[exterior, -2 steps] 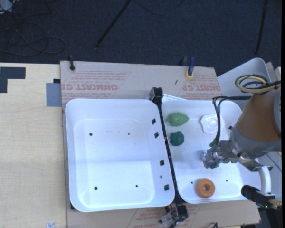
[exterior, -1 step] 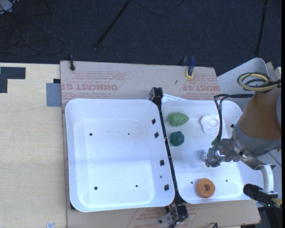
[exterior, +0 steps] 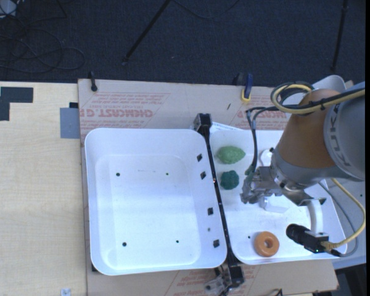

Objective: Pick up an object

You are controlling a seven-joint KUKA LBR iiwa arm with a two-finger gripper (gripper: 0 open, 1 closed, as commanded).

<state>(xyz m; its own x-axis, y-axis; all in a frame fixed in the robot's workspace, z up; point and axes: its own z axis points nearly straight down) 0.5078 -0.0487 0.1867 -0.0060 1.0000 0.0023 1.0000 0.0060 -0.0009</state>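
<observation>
Both shallow white bins (exterior: 145, 142) look like smooth, faintly glossy plastic. They sit on a matt brown cardboard sheet (exterior: 142, 106) over a pale wood-grain tabletop (exterior: 31, 196). The light green lump (exterior: 230, 155) and the darker green lump (exterior: 229, 179) look rough, spongy. The orange ring (exterior: 266, 244) looks smooth, matt.

The left bin (exterior: 105, 165) lies wide open, nothing on its floor to dodge. In the right bin (exterior: 243, 251), two green lumps (exterior: 230, 155) crowd the far left by the black divider (exterior: 213, 184), an orange ring (exterior: 267, 244) sits near, and the arm (exterior: 314, 140) covers the right side.
</observation>
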